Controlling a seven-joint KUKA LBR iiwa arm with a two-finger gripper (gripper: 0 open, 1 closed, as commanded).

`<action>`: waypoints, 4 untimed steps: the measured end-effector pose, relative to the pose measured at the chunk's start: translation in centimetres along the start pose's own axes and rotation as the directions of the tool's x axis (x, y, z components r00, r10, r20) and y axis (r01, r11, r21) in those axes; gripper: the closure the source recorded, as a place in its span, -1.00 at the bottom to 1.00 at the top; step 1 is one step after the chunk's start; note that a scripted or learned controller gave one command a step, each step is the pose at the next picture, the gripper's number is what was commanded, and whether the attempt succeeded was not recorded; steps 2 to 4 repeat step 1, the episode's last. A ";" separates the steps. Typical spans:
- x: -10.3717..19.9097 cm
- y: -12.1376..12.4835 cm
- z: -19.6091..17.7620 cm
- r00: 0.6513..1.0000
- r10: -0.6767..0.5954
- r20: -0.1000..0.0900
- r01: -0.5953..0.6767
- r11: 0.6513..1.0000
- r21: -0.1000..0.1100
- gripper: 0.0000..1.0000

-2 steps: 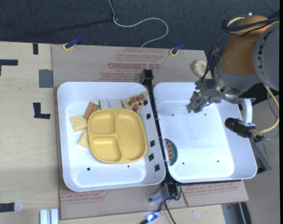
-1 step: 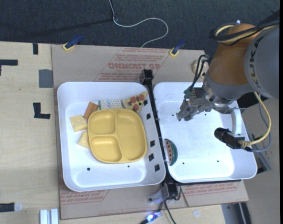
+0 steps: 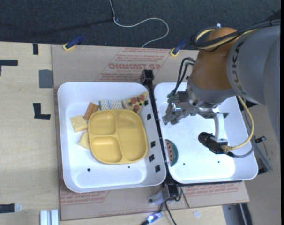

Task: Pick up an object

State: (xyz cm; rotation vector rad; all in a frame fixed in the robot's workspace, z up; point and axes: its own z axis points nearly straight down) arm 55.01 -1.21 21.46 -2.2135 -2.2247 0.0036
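Note:
A yellow divided plate [image 3: 117,136] lies in the left bin [image 3: 71,172]. Around its upper left edge sit several small flat pieces: a pale yellow square [image 3: 78,123], an orange-brown strip [image 3: 91,110], a patterned piece [image 3: 110,104] and a pizza-slice toy [image 3: 136,101]. A watermelon-slice toy [image 3: 172,153] rests against the left wall of the right bin [image 3: 235,172]. My gripper [image 3: 171,116] hangs low over the upper left part of the right bin, well above the watermelon slice. Nothing shows between its fingers.
The grey arm with its orange band [image 3: 214,64] covers the upper right of the right bin. A black cable fitting [image 3: 212,142] hangs over that bin's middle. The bins rest on a cardboard sheet [image 3: 109,67], and a white cable [image 3: 142,22] loops behind them.

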 end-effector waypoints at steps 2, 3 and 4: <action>-1.1 0.0 -0.5 1.000 0.003 0.000 -0.003 1.000 -0.003 1.00; -1.1 0.0 -0.5 1.000 0.003 0.000 -0.003 1.000 -0.003 1.00; -1.1 0.0 -0.5 1.000 0.003 0.000 -0.003 1.000 -0.003 1.00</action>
